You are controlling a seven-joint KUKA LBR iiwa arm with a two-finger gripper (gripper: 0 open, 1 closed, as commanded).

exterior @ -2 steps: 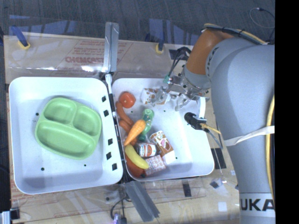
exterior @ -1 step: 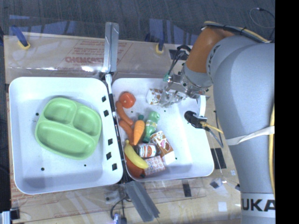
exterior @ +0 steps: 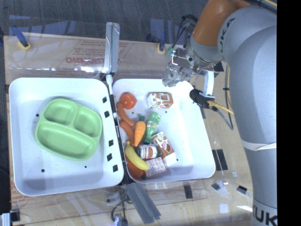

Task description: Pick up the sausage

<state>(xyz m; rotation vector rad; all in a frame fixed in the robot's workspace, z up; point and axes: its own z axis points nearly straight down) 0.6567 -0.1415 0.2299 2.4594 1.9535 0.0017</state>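
Big grey arm w/ orange band fills the right side, reaching in over the top edge of the right bin. Gripper hangs at that bin's upper rim, nothing visibly between its fingers; how far open they are, can't tell from this angle. Left bin sits well to the gripper's left, w/ a green divided tray lying in it. Now the pile, all below and left of the gripper: sausage, reddish-brown, lies along the right bin's left wall, well apart from the tool, partly under the carrot. Banana lower down, near the bin's bottom edge. Small carton is the closest item, just below the gripper. Tomato touching the sausage's top end. Green bottle beside the carrot, small can under it.
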